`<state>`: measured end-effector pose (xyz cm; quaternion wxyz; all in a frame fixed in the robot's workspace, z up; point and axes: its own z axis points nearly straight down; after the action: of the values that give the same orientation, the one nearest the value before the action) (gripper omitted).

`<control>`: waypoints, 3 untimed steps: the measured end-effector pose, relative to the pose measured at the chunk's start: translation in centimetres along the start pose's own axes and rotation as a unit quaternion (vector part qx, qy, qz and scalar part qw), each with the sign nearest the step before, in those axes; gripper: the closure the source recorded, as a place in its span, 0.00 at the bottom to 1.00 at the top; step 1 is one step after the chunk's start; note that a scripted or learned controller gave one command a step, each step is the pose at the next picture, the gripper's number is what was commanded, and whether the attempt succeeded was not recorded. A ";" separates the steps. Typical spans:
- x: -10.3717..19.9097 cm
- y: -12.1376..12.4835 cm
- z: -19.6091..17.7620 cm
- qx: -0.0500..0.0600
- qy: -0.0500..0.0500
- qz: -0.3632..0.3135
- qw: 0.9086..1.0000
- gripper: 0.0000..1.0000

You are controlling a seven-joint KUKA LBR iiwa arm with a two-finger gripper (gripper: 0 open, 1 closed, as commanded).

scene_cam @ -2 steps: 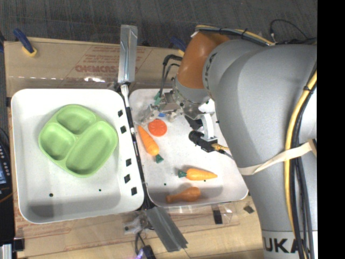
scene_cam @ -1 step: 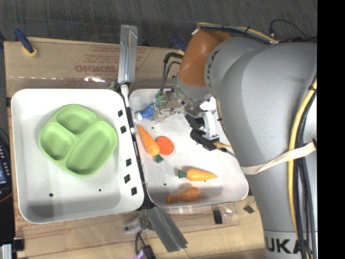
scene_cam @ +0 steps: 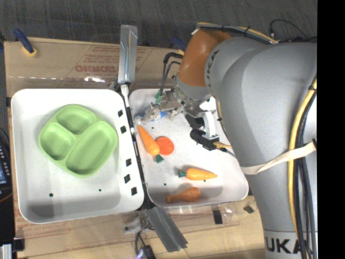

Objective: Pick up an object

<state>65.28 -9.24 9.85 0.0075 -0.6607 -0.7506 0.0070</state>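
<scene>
Gripper point(scene_cam: 156, 112), fingers' state unclear, hovers near carrot point(scene_cam: 147, 139), tomato point(scene_cam: 165, 145).

A divided plate point(scene_cam: 78, 139) lies in the left bin point(scene_cam: 32, 198); two carrots point(scene_cam: 147, 140) lie in the right bin point(scene_cam: 237, 185).

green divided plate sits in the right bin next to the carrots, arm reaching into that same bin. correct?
Not quite. The camera view shows the green divided plate in the left bin, away from the food. The two carrots lie in the right bin, and the arm does reach into that one.
</scene>
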 end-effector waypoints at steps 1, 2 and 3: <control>-1.1 -3.4 0.8 -0.008 0.000 0.042 0.999 0.00; 1.1 -17.6 1.1 -0.009 0.001 0.150 0.989 0.00; 1.4 -9.7 1.0 -0.008 0.001 0.092 0.996 0.00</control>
<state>55.50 -9.07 9.09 0.0017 -0.7271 -0.6866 0.0010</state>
